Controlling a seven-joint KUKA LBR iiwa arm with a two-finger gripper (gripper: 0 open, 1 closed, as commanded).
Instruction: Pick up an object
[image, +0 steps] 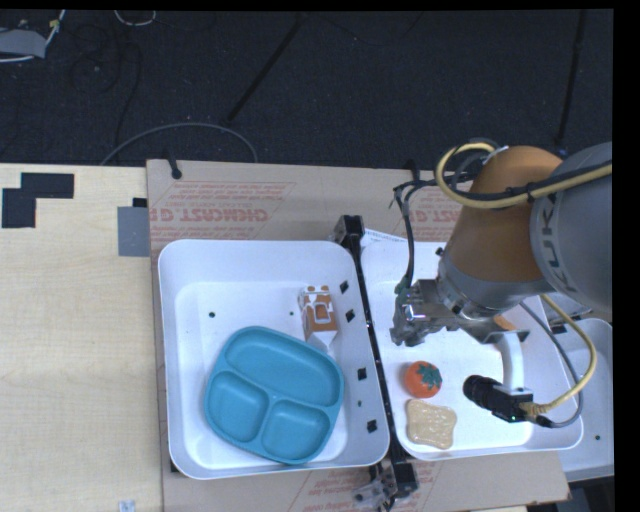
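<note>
Below the hand (415, 322), in the right bin (590, 440), sits a round orange ball (423, 377) with a green patch, a pale toast slice (431, 424) just under it. Whether the hand grips anything I cannot tell. A blue tray (272, 394) fills the left bin (190, 300).

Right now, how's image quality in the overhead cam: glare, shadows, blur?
Camera view: lighting is even but soft; the left white bin is bright, though its rim stays readable. The blue tray casts a soft shadow at its lower edge. The gripper is dark and slightly blurred, detail lost. The orange ball and the tan slice read clearly. The floor at the top is nearly black.
</note>
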